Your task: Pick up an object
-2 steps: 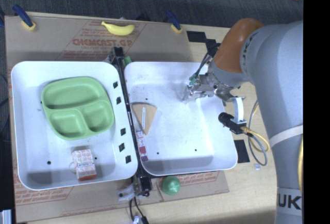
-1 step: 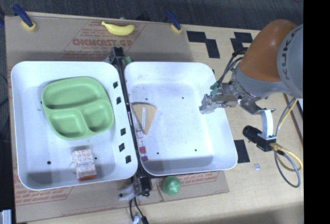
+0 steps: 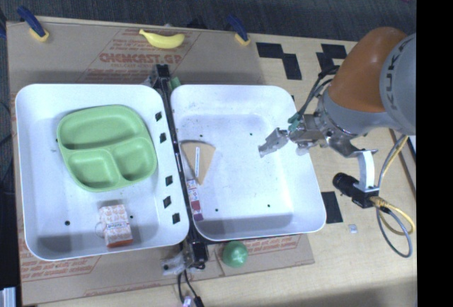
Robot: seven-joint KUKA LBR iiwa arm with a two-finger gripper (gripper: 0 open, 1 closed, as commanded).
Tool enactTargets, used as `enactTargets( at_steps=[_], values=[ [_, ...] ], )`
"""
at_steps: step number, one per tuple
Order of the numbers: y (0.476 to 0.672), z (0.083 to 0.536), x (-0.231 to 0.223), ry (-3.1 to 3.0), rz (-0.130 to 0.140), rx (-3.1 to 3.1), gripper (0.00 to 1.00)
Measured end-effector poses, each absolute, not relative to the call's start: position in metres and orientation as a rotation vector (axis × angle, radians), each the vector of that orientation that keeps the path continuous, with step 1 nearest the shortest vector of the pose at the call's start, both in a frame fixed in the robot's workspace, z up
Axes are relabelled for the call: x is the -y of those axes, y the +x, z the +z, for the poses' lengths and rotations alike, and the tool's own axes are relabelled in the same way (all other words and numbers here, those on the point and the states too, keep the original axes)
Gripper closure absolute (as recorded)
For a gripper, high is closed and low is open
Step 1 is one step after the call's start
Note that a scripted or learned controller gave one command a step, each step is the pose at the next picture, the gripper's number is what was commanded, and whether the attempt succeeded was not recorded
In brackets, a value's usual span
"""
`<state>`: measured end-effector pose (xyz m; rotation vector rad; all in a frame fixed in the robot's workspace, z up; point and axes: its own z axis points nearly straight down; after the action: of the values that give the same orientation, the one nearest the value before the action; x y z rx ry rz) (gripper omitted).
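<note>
My gripper (image 3: 272, 143) hangs over the right part of the right bin (image 3: 283, 208), pointing left, above bare white floor. A tan wedge-shaped piece (image 3: 199, 160) lies in the same bin near its left wall, well to the left of the gripper. The left bin (image 3: 28, 178) holds a green divided plate (image 3: 106, 146) and a small red-and-white packet (image 3: 115, 224) near its front. The gripper touches none of these.
A yellow banana (image 3: 162, 37) lies on the cardboard behind the bins, and a green ball (image 3: 234, 253) sits in front of the right bin. Blue clamps (image 3: 33, 24) (image 3: 238, 27) grip the cardboard's back edge. Cables (image 3: 393, 217) trail at the right.
</note>
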<state>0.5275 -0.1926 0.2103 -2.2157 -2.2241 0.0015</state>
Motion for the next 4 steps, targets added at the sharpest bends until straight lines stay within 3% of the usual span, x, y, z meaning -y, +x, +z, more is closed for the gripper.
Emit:
enactTargets(
  at_steps=[1,2,3,4],
  values=[
    [0.595,0.186,0.210,-2.213,0.001,2.227,0.00],
    [0.648,0.090,0.209,-2.211,0.003,2.227,0.00],
    [0.658,0.148,0.161,-2.214,-0.003,2.228,0.00],
    [0.657,0.200,0.211,-2.218,0.000,2.226,0.00]
  ],
)
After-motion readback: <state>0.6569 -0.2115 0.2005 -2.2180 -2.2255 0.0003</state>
